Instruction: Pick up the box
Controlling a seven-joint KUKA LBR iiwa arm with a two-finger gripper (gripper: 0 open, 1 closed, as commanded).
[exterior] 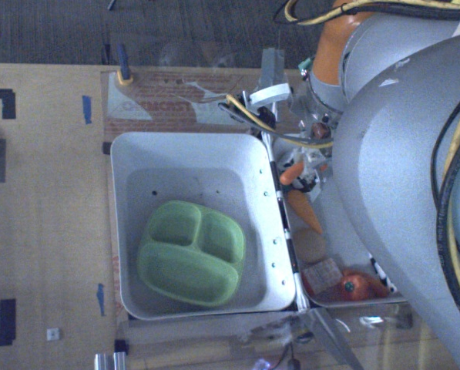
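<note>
Beneath the arm [403,153], carrots [305,210] crowd the box [323,272]; gripper state: cannot tell.

Robotics lab: taped bench [45,206], cabled arm [399,129].

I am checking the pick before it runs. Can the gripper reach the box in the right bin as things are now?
Probably yes, but tightly. The box lies uncovered in the right bin, yet a red object touches it, a brownish round item sits close above, and the arm covers much of that bin.
</note>
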